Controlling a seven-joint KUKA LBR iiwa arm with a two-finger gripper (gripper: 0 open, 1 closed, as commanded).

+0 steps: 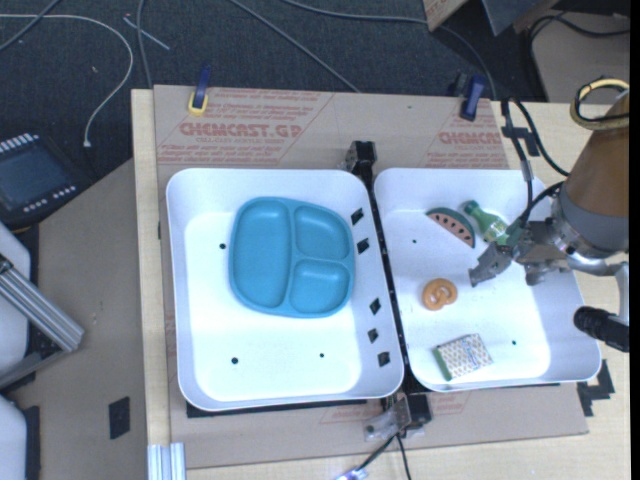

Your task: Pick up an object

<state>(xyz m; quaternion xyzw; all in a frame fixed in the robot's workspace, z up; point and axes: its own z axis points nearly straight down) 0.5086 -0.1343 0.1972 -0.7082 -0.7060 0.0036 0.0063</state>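
The right bin (pixel 560 363) holds several small things. A watermelon-slice toy (pixel 451 224) lies near its back, with a green toy (pixel 487 220) just to its right. An orange ring-shaped piece (pixel 438 294) sits in the middle, and a speckled rectangular pad (pixel 463 355) lies near the front edge. My gripper (pixel 510 271) hangs over the right half of this bin, below the green toy and to the right of the orange piece. It is open, its two dark fingers (pixel 485 269) are spread, and nothing sits between them.
The left bin (pixel 200 348) holds a blue divided plate (pixel 292 257). A black divider with clips (pixel 372 258) runs between the bins. Cables (pixel 520 138) trail along the bench at the back right, beside the arm (pixel 600 198).
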